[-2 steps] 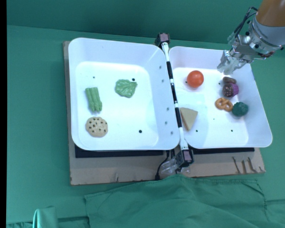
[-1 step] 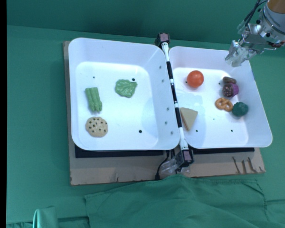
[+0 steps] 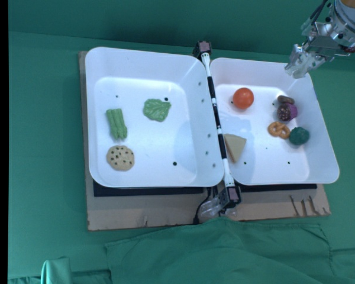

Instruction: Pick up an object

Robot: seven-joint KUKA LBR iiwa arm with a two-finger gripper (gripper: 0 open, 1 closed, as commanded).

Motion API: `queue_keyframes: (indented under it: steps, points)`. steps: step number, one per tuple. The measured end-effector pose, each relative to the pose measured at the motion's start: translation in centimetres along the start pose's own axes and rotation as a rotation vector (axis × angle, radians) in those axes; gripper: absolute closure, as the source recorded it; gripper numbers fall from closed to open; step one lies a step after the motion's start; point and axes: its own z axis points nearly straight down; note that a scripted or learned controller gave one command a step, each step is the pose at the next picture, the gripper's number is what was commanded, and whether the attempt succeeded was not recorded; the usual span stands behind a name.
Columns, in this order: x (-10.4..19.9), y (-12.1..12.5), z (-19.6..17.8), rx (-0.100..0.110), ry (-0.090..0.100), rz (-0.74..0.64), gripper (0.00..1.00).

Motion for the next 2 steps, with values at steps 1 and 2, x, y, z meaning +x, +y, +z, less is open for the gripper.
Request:
queue_keyframes:
  steps: [1, 2]
  points:
    - [4.8, 0.9, 1.5, 0.004, 0.002, -0.004, 1.00]
    - [8.9, 0.8, 4.1, 0.005, 0.002, -0.003, 1.00]
